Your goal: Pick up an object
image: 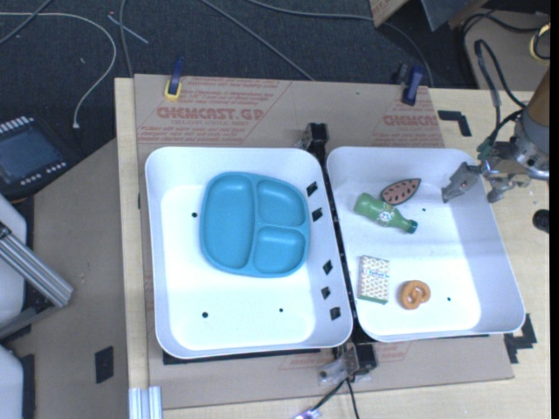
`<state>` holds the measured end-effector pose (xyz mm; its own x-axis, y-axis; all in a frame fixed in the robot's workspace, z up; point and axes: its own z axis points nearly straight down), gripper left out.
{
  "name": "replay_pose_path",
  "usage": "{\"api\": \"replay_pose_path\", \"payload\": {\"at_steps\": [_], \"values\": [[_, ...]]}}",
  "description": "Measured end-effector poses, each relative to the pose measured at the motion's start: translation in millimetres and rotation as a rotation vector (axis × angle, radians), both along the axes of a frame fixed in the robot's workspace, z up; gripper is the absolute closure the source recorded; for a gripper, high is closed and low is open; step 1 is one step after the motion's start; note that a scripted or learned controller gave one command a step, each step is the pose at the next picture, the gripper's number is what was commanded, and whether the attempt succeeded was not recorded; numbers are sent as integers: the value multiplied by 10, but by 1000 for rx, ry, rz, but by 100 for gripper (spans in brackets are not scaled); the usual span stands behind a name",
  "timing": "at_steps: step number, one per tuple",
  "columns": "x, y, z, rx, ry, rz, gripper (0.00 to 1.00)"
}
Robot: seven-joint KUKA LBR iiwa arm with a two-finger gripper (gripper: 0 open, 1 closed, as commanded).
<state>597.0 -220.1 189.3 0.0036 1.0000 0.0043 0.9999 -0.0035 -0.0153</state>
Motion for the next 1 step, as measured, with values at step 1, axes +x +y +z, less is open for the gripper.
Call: {"api": "replay_pose_path", "payload": {"at_steps": [1], "values": [[34,8,92,-4,-15,4,0]]}}
